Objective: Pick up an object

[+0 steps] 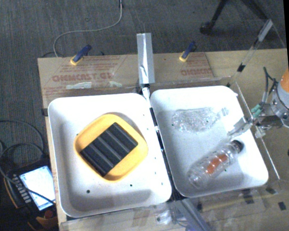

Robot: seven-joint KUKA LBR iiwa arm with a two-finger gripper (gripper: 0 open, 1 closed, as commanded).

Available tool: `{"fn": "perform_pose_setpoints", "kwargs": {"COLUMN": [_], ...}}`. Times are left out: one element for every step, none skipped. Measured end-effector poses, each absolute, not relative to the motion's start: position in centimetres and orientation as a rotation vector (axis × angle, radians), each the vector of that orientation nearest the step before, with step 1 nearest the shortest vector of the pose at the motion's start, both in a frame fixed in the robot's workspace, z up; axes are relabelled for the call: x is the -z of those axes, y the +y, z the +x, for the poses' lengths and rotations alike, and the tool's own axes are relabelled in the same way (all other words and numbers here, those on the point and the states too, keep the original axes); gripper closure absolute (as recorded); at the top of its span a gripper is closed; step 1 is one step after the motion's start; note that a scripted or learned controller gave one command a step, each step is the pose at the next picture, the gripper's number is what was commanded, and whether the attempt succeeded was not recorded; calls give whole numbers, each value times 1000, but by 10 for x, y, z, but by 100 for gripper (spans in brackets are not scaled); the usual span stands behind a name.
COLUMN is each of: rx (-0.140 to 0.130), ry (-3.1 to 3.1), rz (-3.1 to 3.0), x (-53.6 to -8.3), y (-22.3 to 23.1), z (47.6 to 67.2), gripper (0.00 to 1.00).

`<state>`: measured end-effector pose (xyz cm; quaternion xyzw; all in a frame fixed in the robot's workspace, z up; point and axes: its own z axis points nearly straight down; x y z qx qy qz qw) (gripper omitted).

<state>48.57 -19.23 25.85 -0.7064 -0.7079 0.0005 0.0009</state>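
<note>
The gripper (pixel 243 125) hangs over the right bin's (pixel 180 184) right rim; whether its fingers are open or closed I cannot tell. Just below it lies a clear bottle (pixel 216 163) with an orange label. A crumpled clear bottle (pixel 197 119) lies nearer the far wall, with bare floor between them.
</note>
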Motion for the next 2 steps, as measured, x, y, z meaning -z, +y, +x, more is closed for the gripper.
{"fn": "perform_pose_setpoints", "kwargs": {"rx": [-3, -4], "ry": [-2303, -2397], "rz": [-2133, -2031], "x": [-140, -106], "y": [-169, -204], "z": [579, 587], "gripper": [0, 0]}}
